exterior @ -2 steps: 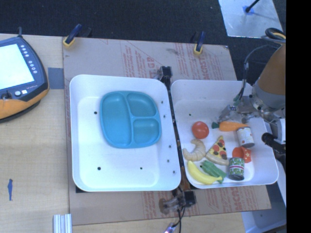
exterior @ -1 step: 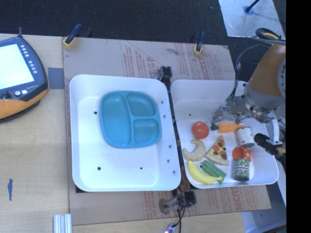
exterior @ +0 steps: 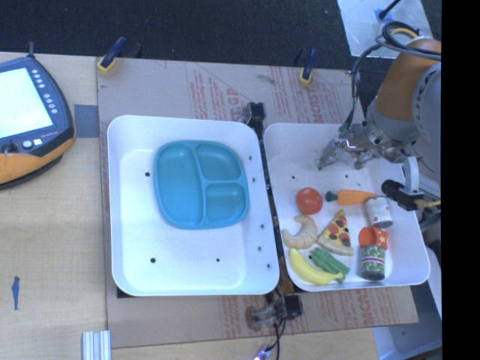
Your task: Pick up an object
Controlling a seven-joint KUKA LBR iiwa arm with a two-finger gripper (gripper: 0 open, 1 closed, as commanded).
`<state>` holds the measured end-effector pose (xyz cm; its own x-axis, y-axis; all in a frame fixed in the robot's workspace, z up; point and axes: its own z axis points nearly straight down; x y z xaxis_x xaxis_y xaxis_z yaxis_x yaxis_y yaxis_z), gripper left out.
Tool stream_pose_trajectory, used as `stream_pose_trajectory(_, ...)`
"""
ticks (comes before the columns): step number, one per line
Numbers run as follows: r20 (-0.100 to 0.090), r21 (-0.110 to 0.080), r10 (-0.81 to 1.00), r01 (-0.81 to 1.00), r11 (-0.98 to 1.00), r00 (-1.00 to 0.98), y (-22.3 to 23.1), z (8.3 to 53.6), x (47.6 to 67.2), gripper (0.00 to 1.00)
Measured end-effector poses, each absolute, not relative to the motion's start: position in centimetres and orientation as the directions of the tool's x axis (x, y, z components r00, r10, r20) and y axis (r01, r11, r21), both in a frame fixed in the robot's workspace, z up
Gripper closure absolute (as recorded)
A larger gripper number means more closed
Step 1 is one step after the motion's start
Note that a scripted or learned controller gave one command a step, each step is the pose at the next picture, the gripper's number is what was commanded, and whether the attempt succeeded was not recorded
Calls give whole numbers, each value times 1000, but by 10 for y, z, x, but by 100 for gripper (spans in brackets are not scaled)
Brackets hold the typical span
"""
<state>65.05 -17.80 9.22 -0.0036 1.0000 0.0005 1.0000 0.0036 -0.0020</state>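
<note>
The right bin [exterior: 300, 145] holds several toy foods: a red tomato [exterior: 308, 199], an orange carrot [exterior: 356, 197], a pizza slice [exterior: 337, 233], a pale croissant [exterior: 301, 233], a yellow banana [exterior: 311, 271] and a green pod [exterior: 328, 262]. Two small cans [exterior: 379, 213] [exterior: 372, 253] lie near the bin's right side. My gripper [exterior: 342, 162] hangs over the bin's far part, above the tomato and carrot in the image. Its fingers are spread open with nothing between them.
The left bin [exterior: 131, 223] bears a blue divided plate [exterior: 201, 184]. A teach pendant [exterior: 26, 118] lies on the bench at the far left. Yellow clamps [exterior: 111, 57] [exterior: 306, 72] grip the board's far edge. The arm's orange band [exterior: 409, 66] is at the right.
</note>
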Motion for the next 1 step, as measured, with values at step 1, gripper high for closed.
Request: stream_pose_trajectory(1, 1, -5, 1000, 1000, 5, -5, -150, 92, 656, 0)
